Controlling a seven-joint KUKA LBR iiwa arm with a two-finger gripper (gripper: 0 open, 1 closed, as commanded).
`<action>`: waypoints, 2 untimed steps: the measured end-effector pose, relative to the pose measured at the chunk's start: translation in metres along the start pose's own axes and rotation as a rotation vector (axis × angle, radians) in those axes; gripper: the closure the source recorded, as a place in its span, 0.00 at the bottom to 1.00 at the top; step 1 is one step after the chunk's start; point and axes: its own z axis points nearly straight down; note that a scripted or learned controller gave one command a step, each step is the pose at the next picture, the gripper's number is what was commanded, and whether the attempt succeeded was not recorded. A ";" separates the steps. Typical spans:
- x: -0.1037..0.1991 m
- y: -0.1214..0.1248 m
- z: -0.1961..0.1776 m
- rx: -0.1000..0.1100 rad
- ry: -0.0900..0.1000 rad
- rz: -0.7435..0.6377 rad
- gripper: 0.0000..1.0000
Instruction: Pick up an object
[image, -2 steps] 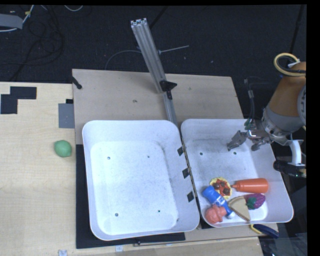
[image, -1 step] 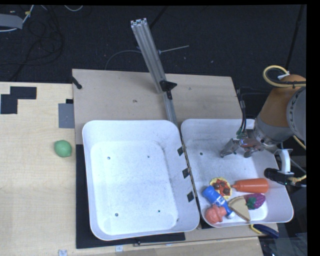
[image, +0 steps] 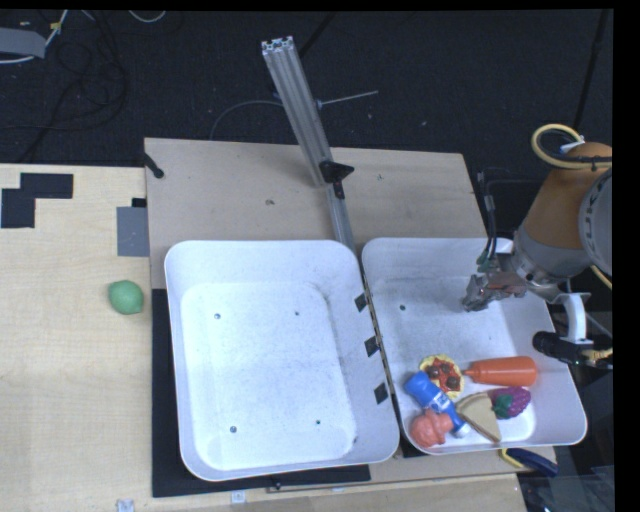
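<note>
The grey arm (image: 560, 225) reaches in from the right, wrist angled down; gripper (image: 482, 295) blurred.

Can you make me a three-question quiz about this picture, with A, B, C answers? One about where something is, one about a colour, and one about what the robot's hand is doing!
1. Where are the toys piled?
A. Right bin, near corner
B. Left bin, middle
C. On the wooden floor

2. What colour is the ball lying outside the bins?
A. Red
B. Green
C. Blue

3. Where is the end effector?
A. Over the left bin
B. Over the ball
C. Over the right bin, up from the toys

Answers:
1. A: the toys crowd the near corner of the right bin.
2. B: the ball left of the left bin is green.
3. C: the end effector sits over bare bin floor, apart from the toys.
</note>
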 end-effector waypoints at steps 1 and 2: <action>-0.001 0.002 -0.042 -0.003 0.000 0.001 1.00; -0.007 0.005 -0.103 -0.005 -0.001 0.002 1.00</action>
